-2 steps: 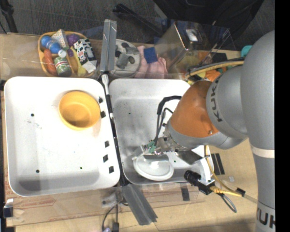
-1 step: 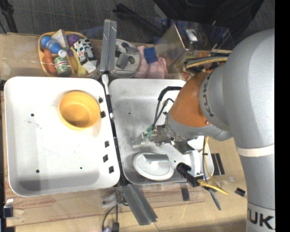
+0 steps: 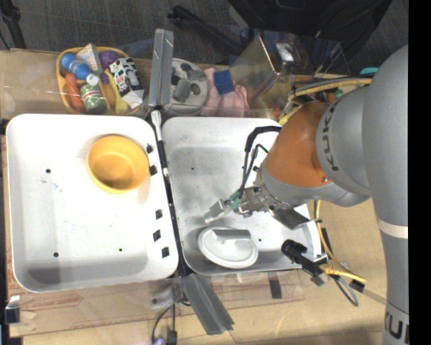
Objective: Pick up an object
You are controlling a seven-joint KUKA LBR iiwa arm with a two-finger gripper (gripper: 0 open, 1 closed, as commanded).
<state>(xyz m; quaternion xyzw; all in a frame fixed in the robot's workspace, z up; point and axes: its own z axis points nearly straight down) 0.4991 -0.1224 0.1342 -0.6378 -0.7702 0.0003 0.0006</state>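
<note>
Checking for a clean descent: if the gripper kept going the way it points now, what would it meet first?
Probably bare floor of the right bin, just above the white dish. The gripper points down and leftward; depth is unclear.

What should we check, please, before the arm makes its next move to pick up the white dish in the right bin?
1. White dish lies flat in the right bin, near its front edge: ok.
2. Nothing rests on the dish: ok.
3. Gripper hangs above the bin floor, just behind the dish: ok.
4. Gripper centred over the dish: not ok.
5. Finger opening: cannot tell.
6. Yellow bowl sits apart in the left bin: ok.
</note>
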